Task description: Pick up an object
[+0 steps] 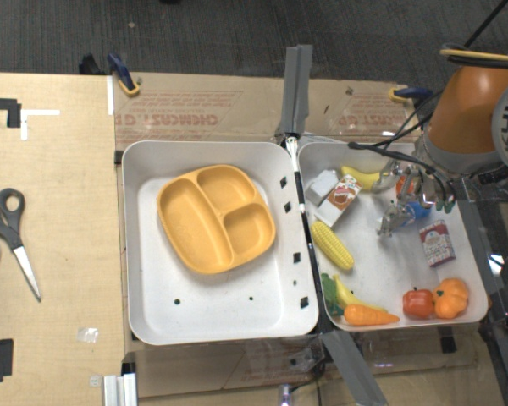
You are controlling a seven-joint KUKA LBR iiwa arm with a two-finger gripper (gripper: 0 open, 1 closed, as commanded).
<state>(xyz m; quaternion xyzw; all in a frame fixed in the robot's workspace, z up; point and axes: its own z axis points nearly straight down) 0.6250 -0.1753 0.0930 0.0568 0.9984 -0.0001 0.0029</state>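
Here gripper point(395, 218) hovering over right bin point(381, 282), jaw state unclear; red box point(438, 244) lying just right of it, long axis running away from camera.

Two white bins point(135, 252), one yellow plate point(216, 218), one scissors point(15, 239), one corn point(332, 245), one carrot point(370, 315), one banana point(361, 178)

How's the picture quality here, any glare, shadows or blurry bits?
Camera view: even overhead light, soft short shadows beside the yellow divided plate; mild glare on the right bin floor and the arm's orange band; the gripper looks slightly smeared; toy corn stays sharp.
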